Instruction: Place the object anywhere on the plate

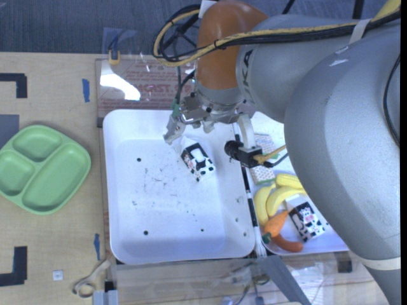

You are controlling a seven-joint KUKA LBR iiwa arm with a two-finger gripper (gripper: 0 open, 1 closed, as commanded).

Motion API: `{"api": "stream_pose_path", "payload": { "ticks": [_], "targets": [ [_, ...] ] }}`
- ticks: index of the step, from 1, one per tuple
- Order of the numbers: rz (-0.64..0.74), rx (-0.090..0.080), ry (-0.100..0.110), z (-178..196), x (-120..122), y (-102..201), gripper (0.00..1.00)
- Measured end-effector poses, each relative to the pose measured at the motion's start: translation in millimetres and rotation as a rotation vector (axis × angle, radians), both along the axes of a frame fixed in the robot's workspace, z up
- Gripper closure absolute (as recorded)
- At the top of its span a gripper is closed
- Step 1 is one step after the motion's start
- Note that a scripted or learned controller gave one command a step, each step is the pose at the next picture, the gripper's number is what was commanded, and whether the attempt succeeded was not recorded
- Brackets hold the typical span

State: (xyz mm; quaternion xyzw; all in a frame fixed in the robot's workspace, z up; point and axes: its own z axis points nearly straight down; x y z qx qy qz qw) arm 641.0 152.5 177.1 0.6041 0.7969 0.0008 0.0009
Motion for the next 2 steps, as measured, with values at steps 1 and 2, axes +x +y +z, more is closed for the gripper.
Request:
{"api": "stream_pose_path", "payload": {
  "ticks": [1,2],
  "targets": [
    [0.003,-0.001,-0.003,10.7,0.6,1.9,1.0],
    [-0.138,0.001,0.0,15.5,15.4,66.9,1.0]
  ]
}}
